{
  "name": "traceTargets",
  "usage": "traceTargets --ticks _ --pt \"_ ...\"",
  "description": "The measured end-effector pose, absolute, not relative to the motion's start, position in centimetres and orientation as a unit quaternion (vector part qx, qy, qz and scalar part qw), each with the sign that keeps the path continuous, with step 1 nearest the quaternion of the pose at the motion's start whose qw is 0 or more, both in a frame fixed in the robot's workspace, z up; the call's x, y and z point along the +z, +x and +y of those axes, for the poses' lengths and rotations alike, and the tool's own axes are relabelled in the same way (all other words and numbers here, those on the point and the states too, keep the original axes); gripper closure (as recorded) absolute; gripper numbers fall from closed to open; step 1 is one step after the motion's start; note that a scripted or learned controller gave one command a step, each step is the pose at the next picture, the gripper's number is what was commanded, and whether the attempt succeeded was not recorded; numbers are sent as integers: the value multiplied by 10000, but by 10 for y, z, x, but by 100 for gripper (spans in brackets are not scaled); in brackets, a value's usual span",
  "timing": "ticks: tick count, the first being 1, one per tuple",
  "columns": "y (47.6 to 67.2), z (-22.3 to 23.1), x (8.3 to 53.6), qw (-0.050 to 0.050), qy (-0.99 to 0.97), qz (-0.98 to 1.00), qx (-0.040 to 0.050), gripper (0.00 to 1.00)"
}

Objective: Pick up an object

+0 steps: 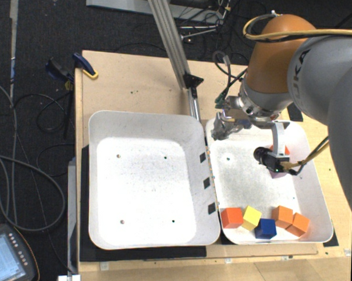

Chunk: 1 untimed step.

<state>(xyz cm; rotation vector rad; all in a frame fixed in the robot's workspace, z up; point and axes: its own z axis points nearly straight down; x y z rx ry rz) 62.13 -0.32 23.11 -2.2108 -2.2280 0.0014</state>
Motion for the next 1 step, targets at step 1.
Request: traceTargets --ticks 1 --pt "612 61 235 15 -7037 -7105 -5 100"
